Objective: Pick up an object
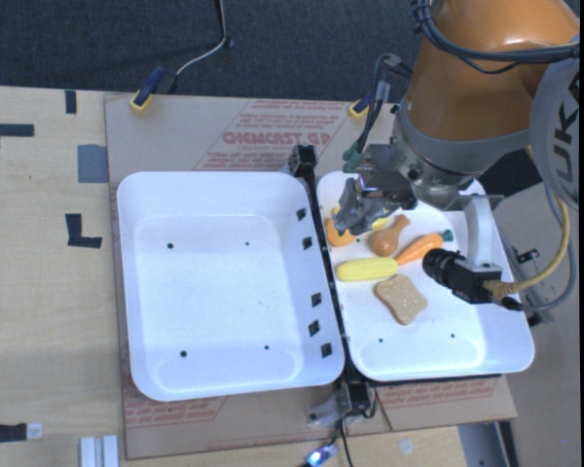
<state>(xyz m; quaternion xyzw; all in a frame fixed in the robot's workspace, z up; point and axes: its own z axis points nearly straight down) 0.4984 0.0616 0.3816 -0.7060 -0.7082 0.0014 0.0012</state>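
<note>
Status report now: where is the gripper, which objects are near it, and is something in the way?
Gripper low in right bin, over its left end. Corn, carrot, bread slice lying free nearby. Bin divider close beside the gripper.

Corn cob point(367, 270), carrot point(419, 248), drumstick point(389, 234), bread slice point(402, 301) (all in right bin point(467, 353))

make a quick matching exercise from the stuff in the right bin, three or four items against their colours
Items:
1. corn cob
2. carrot
3. bread slice
4. chicken drumstick

Colours:
A. orange with a green tip
B. tan-brown
C. yellow
D. light brown with a darker crust

Pairs: 1-C, 2-A, 3-D, 4-B
</note>
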